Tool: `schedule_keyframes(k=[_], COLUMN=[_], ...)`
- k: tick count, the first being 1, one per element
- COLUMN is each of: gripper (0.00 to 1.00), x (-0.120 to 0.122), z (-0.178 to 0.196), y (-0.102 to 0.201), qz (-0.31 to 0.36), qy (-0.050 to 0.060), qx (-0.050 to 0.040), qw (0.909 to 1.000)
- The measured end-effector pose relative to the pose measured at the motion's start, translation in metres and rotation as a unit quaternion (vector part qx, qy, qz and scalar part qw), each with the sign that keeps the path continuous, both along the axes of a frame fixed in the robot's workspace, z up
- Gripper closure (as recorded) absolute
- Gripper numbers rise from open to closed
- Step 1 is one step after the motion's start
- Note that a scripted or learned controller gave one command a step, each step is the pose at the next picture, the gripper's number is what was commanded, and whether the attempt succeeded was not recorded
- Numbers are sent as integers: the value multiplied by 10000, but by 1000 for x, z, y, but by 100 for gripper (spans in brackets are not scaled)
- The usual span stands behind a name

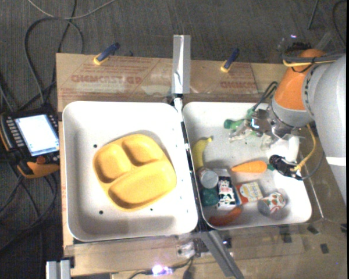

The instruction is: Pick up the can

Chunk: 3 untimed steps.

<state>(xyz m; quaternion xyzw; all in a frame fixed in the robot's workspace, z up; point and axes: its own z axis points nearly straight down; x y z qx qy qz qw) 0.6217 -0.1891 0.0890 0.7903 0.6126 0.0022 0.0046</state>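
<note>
The can (273, 203) lies tipped beside the carrot (249, 167); likely light, stiff, slippery—grip across its middle. Claw (251, 125) state: cannot tell.

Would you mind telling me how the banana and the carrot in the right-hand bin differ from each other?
The banana is yellow and gently curved; the carrot is orange and straight, tapering to one end. The banana lies against the bin's left wall, running roughly up the view, whereas the carrot lies across the middle of the bin, running sideways. Both rest flat in the right bin, apart from each other.
</note>
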Motion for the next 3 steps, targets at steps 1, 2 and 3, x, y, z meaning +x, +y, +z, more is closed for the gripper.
schedule_keyframes(k=[1,2,3], gripper=[0,0,0], x=[-10,-8,44], z=[0,0,-2], y=[0,31,17], qz=[-46,52,-2], qy=[0,10,152], qx=[-12,-17,59], qw=[10000,10000,9999])
